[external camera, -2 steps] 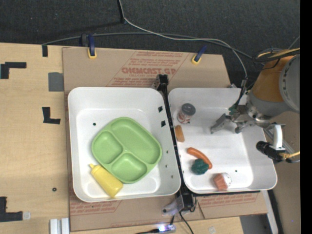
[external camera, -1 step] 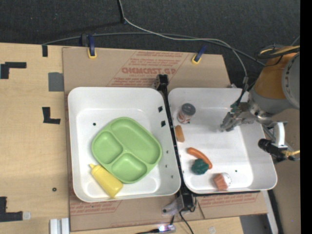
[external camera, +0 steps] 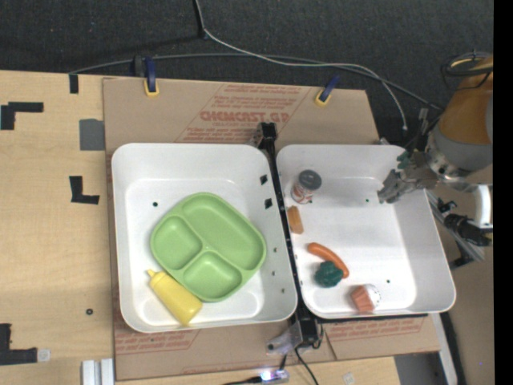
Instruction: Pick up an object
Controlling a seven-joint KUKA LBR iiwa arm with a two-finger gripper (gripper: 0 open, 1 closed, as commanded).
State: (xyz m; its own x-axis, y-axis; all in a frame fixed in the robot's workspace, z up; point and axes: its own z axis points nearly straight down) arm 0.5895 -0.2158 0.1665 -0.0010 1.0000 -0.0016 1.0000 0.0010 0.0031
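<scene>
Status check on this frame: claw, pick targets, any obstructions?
Claw over right bin's far right edge, nothing between it. Carrot, broccoli, can lying untouched in right bin. Path to them looks clear.

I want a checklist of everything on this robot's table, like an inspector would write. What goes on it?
Surface: cardboard sheet on a wooden bench, bearing two white bins, left bin and right bin, side by side.
Job's things: in the right bin, a small jar, a carrot, a green broccoli-like toy, a small tan stick and a pinkish cup on its side.
Clutter: in the left bin, a green divided plate with a yellow bottle at its lower left edge.
Grippers: gripper over the right bin's upper right corner, holding nothing visible.
Cables: a thin cable across the dark backdrop.
Surroundings: two clamps on the cardboard's far edge.
</scene>
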